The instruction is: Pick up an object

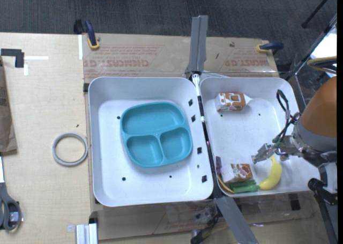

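Reaching in from three o'clock, the gripper (266, 153) is positioned low in the right bin (252, 125), its fingers slightly parted with nothing seen between them. A banana (272, 176) is located just beside the fingertips at five o'clock; contact cannot be confirmed. A small carton (239, 171) and a green item (244, 186) are noted at seven o'clock of the gripper, near the bin's front wall. Another carton (231, 101) lies at eleven o'clock. A blue divided tray (156, 134) is held in the left bin (107, 130). A tape ring (70, 148) rests on the bench at nine o'clock.
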Available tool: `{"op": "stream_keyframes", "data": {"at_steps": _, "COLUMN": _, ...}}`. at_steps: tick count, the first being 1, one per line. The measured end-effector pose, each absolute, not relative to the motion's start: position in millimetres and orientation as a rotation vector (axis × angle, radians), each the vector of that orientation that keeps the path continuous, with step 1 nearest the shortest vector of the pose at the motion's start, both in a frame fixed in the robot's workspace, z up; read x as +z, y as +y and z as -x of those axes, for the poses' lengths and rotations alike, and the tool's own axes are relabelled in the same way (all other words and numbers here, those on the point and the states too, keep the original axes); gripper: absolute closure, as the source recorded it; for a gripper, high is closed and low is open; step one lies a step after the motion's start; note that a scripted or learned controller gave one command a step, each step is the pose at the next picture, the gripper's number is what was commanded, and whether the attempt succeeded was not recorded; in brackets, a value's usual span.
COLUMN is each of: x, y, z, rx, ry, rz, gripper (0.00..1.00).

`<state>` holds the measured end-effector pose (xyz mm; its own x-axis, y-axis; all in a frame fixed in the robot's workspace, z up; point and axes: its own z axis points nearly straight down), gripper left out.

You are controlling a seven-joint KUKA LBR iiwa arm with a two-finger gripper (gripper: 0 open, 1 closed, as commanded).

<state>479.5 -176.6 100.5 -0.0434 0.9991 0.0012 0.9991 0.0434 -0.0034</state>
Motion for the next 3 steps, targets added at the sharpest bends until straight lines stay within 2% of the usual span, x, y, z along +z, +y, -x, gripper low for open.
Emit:
{"op": "stream_keyframes", "data": {"at_steps": 1, "x": 91, "y": -198, "z": -477.1, "rx": 0.001, "ry": -2.379, "rz": 2.049, "gripper": 0.00}}
{"op": "stream_keyframes", "data": {"at_steps": 2, "x": 100, "y": -199, "z": -477.8, "rx": 0.000, "ry": -2.376, "rz": 2.055, "gripper": 1.00}}
{"op": "stream_keyframes", "data": {"at_steps": 3, "x": 186, "y": -124, "z": -477.9, "rx": 0.002, "ry": -2.232, "rz": 2.209, "gripper": 1.00}}
